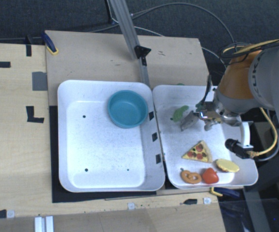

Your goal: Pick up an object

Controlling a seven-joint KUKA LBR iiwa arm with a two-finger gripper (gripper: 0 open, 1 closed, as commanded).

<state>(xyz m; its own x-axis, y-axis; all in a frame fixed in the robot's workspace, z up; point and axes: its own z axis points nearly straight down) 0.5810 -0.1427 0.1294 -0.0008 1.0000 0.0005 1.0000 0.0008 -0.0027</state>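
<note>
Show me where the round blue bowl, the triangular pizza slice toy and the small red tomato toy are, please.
Round blue bowl (127, 108): camera view, on its inner floor.
Triangular pizza slice toy (198, 152): camera view, middle of the topping side.
Small red tomato toy (210, 176): camera view, its top surface.

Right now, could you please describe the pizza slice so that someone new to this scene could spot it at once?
Find the right-hand white bin, the one the arm reaches into. Near its middle, toward the front, lies the pizza slice, a flat yellow triangle dotted with red. The red tomato, orange ring and yellow piece in front of it are all rounded; it alone is a wedge.
</note>
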